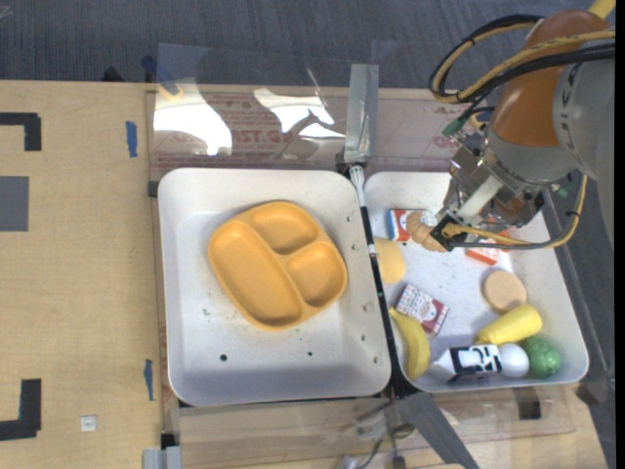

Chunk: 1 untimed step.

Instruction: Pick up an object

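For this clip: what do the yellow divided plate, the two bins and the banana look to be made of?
Divided plate: apparently moulded plastic, matte orange-yellow, with soft rounded compartment edges and no sharp glare. Left bin and right bin: probably thin formed plastic or coated metal; smooth white walls with a faint sheen and rounded corners. Banana: uniformly yellow and smooth, so likely a plastic toy, though that is uncertain.
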Available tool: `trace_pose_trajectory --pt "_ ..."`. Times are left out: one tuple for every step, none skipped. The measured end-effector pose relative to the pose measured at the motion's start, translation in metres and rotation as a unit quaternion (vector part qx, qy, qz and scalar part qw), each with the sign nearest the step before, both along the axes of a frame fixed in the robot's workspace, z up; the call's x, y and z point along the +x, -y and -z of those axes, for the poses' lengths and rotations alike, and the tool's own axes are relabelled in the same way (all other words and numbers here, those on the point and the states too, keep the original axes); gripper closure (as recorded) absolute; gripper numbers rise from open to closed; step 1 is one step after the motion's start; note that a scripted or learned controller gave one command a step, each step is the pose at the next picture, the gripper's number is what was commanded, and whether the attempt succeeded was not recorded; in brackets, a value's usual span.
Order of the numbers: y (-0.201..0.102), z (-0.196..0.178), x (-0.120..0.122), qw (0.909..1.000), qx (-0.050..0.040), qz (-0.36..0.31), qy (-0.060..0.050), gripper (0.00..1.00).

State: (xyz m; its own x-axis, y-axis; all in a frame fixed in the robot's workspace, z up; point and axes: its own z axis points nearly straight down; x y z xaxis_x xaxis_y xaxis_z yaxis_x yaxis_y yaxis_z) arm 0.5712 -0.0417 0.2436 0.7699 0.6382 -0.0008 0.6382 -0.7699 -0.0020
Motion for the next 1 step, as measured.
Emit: trace_pose_trajectory --pt "0.0024 -0.0088 0.0226 0.9628 -0.0006 -0.27 0.002 1.0"
